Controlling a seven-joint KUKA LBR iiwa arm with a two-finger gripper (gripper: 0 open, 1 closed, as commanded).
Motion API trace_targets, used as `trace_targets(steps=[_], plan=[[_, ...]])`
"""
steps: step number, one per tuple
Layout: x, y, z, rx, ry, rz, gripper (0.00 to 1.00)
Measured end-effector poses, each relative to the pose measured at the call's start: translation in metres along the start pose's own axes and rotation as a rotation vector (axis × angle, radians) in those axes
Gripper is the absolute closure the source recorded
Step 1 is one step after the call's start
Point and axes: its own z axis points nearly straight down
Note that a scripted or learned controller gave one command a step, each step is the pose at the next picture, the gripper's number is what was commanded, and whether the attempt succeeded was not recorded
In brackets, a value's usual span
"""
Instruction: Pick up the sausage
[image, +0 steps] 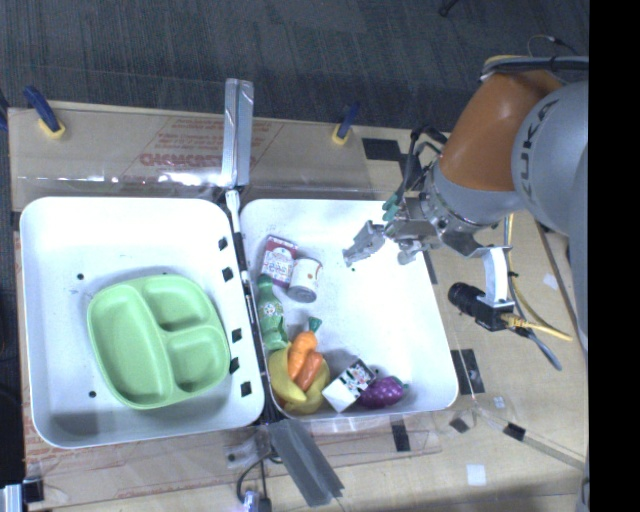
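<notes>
The gripper (362, 246) is held above the bare upper floor of the right bin (400, 320), well apart from the objects. Whether it is released or clenched cannot be told. The objects are crowded along the bin's left wall and near corner. The sausage cannot be identified with certainty; a reddish-orange piece (313, 372) touching the carrot (300, 350) is judged the likeliest candidate.

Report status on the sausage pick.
End effector over right bin's bare middle, carrying nothing visible. Sausage: cannot tell it apart among items along bin's left side. Can, carrot, banana crowded there.
</notes>
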Motion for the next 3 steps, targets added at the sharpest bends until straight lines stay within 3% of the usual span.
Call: trace_targets(steps=[1, 2, 3], plan=[[-0.013, -0.037, 0.128, 0.000, 0.000, -0.179, 0.00], [-0.013, -0.037, 0.119, 0.000, -0.001, -0.184, 1.00], [-0.060, -0.080, 0.154, -0.002, 0.000, -0.376, 1.00]])
